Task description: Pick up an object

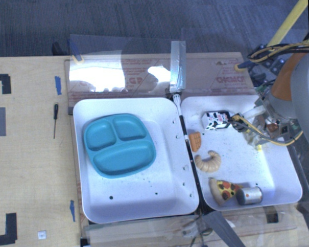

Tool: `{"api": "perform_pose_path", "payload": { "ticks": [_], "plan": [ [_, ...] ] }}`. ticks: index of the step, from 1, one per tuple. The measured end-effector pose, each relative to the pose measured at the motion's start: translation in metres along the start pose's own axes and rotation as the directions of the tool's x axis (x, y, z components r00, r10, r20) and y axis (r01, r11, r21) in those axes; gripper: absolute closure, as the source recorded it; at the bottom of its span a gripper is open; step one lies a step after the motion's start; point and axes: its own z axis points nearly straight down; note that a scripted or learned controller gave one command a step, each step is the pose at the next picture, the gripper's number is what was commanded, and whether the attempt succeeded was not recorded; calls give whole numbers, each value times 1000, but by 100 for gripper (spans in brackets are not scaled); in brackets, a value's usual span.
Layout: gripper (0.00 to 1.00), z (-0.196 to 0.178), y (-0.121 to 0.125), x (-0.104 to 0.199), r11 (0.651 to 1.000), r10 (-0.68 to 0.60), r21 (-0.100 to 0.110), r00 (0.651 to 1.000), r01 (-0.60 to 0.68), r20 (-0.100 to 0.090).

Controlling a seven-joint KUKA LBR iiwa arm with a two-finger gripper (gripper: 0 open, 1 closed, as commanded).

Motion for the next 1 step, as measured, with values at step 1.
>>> {"api": "perform_pose_path", "payload": {
  "ticks": [1],
  "plan": [
    [100, 0, 2, -46, 1000, 2, 2, 1000, -2, 5]
  ]
}}
